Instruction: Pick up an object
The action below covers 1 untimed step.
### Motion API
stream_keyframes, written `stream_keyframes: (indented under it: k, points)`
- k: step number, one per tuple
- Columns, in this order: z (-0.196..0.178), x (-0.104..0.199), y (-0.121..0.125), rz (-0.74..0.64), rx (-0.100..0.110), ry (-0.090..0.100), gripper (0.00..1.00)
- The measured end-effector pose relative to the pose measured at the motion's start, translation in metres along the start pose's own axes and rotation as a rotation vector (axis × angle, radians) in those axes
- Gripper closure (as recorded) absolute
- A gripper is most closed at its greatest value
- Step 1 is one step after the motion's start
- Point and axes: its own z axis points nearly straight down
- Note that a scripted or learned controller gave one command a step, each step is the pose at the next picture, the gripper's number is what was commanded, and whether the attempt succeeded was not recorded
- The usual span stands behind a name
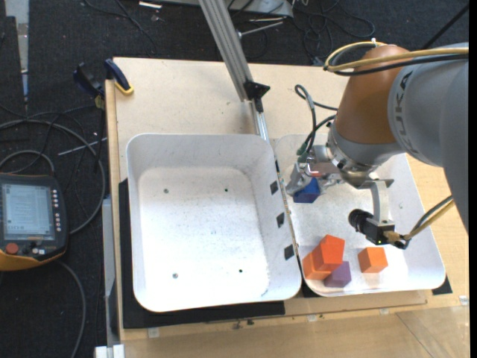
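The two-finger gripper (305, 176) is seen low over the shallow white right bin (417, 271), at its far left side beside the wall shared with the left white bin (197, 218). A small blue block (306, 192) lies directly under the jaws; whether they are open or closed cannot be told. Nearer the camera in the right bin lie a large orange block (326, 255), a purple block (339, 274) and a small orange cube (373, 259).
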Motion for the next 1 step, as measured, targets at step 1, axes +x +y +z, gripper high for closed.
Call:
stream_keyframes:
  k: [1]
  points:
    - [0.0054, 0.0826, 0.0025, -0.002, 0.008, 0.002, 1.00]
